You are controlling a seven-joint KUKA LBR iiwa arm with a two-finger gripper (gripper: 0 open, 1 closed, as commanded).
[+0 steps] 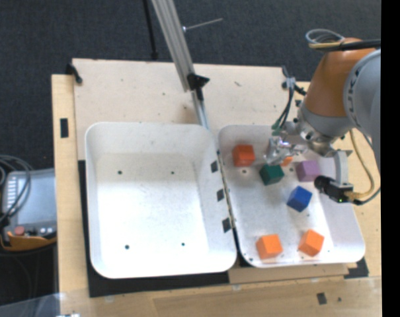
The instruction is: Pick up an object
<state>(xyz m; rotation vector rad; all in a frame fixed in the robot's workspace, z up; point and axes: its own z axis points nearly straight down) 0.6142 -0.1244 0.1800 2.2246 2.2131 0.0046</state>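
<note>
The right shallow white plastic bin (345, 246) on the wooden counter (153, 91) holds 6 small cubes: an orange-red cube (243, 155), a dark green cube (272, 174), a pale purple cube (307, 170), a blue cube (299, 198) and 2 orange cubes (269, 246) (311, 242) near the front wall. The end effector (278, 152) hangs just above the green cube, between the orange-red and purple ones; whether it is released or clenched cannot be told, as the wrist and cables blur it. The left white bin (94, 177) sits alongside. A slanted aluminium bar (175, 38) crosses behind.
</note>
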